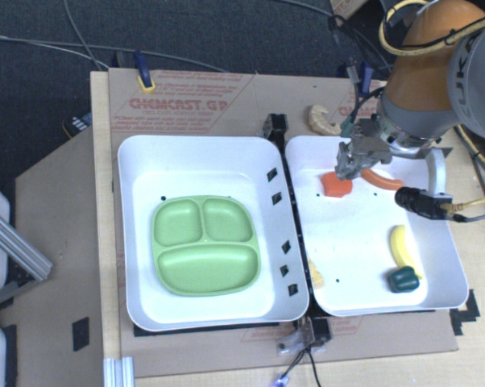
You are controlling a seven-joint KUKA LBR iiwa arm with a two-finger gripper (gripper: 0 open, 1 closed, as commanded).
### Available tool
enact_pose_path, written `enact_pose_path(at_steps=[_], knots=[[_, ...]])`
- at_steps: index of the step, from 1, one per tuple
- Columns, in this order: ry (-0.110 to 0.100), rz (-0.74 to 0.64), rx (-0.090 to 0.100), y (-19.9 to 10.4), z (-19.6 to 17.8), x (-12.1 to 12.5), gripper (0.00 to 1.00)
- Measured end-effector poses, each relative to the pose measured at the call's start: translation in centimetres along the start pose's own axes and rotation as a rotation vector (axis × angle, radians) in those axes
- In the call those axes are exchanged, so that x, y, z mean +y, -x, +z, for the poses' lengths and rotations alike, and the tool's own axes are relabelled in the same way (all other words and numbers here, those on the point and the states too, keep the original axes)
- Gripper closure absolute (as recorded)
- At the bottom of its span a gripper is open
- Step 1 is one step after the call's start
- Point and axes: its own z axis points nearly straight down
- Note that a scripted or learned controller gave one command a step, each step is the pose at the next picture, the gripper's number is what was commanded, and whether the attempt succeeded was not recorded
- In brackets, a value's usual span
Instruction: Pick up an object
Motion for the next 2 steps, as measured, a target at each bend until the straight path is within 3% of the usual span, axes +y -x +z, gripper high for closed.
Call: enact_pose_path(at_steps=[2], knots=[[0.004, 0.000, -0.001, -11.2, 1.4, 2.0, 1.00]])
